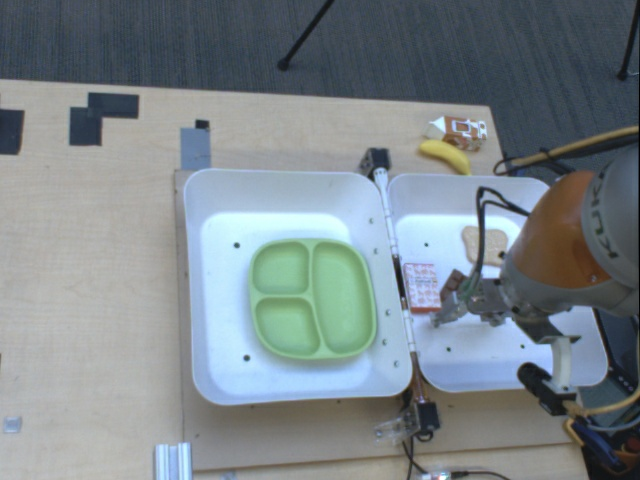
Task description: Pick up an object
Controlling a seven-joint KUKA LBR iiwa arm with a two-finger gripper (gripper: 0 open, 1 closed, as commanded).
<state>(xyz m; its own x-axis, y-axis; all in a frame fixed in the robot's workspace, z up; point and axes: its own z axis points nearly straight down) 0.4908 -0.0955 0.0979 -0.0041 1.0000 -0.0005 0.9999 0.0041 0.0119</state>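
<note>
the gripper (pixel 452 303) hung low in the right bin (pixel 470 368), its tip just right of a red-and-white card (pixel 420 285) that lay flat by the bin's left wall. whether the claw was wide or narrow could not be told. a slice of toast (pixel 482 241) lay farther back in that bin. a green divided plate (pixel 312 299) sat in the left bin (pixel 215 298). a banana (pixel 444 155) and a small carton (pixel 461 128) lay on the bench behind the right bin.
</note>
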